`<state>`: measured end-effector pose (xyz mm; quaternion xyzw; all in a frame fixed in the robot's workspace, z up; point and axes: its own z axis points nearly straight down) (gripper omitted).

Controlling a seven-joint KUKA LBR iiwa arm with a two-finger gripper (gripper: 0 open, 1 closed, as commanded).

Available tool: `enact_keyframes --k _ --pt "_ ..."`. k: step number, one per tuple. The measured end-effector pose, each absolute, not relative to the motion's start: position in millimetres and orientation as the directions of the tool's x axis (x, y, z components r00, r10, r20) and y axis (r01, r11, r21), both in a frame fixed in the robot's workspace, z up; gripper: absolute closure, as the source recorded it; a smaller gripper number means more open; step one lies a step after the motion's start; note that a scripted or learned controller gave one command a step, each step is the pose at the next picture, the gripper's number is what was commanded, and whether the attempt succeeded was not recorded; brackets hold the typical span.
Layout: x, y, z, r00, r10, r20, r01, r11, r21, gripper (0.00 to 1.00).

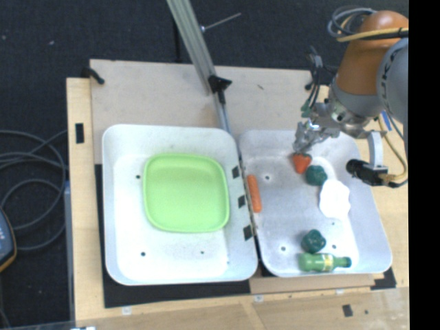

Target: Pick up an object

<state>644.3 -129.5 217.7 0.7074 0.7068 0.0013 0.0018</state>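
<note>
We take the green plate (185,192) as our landmark; it lies flat in the left bin (120,150), filling most of that bin's floor. To the plate's right, just across the seam between the bins, a thin orange carrot-shaped piece (254,193) lies lengthwise against the near wall of the right bin (275,253).

Further right of the plate and higher in the view, the gripper (306,141) hangs over the far part of the right bin, below the arm's orange band (363,60). Its tip sits directly above a small red-orange object (301,162), close enough that we cannot tell whether the two touch. We also cannot tell how far apart the claw stands, or whether it has hold of anything; the metal parts blur together at this size.

Just beside the red-orange object, on the side away from the plate, sits a dark teal object (316,176). Next to that lies a white lump (335,199). Right of the plate's lower edge, a second teal object (313,240) rests on the bin floor, and just below it a green bottle (323,261) lies on its side. The bottle carries a yellowish label, but we can read no writing on it, nor any brand elsewhere.
</note>
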Motion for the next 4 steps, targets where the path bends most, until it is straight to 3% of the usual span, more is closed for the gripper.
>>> enact_keyframes --k 1,4 --pt "638.5 -129.4 262.9 0.0 1.0 0.0 1.0 0.0 0.005 1.0" --pt "640.7 34.1 241.5 -0.004 1.0 0.001 1.0 0.004 0.0 1.0"
